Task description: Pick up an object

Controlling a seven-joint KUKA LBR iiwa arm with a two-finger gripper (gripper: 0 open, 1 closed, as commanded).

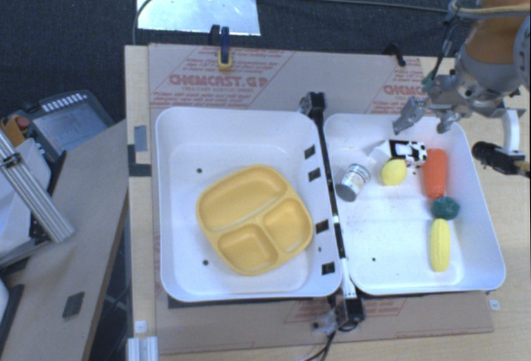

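Two shallow white bins are carried side by side on the desk. The left bin is taken up by a yellow divided tray. The right bin holds the candidates for picking: an orange carrot with a green top near its right wall, a yellow corn cob toward its near right corner, a yellow lemon, a small silver can lying close to the divider, and a black-and-white toy by the far wall.

The gripper is seen raised over the far edge of the right bin, its jaws spread and nothing held between them. The approach step is judged to be in hand. A descent onto one chosen object, probably the toy or lemon just below, is called for next, followed by a closing of the jaws.
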